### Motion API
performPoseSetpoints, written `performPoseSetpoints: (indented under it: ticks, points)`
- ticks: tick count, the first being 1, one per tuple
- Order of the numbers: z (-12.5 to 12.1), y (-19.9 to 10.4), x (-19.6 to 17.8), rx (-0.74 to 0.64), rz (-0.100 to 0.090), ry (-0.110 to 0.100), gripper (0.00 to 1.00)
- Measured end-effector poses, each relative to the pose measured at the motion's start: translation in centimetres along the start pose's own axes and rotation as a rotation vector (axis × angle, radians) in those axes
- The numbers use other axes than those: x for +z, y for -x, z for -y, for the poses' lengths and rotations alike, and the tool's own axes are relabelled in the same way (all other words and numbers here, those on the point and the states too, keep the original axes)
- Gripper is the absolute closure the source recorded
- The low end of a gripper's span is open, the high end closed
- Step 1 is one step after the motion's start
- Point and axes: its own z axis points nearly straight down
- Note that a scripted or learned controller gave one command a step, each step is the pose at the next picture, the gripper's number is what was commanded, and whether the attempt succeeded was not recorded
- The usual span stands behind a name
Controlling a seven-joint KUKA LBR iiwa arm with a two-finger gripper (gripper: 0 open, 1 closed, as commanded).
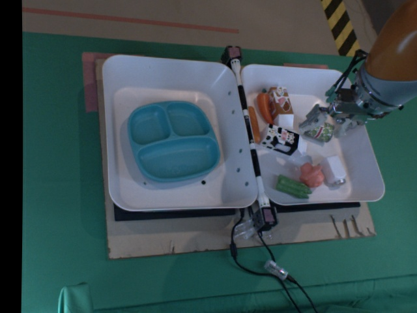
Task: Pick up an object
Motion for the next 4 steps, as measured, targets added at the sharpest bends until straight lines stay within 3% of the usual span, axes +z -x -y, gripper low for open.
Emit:
performPoseSetpoints:
  ticks: [1, 2, 3, 4]
  points:
    - [-1.6, 2.0, 6.5, 0.001, 0.005, 0.02, 0.0]
    - [-0.7, 2.4, 7.2, 0.001, 0.005, 0.021, 0.0]
    - [-0.9, 2.4, 6.1, 0.002, 0.004, 0.023, 1.0]
    - [-0.9, 2.4, 6.1, 0.002, 0.004, 0.023, 0.0]
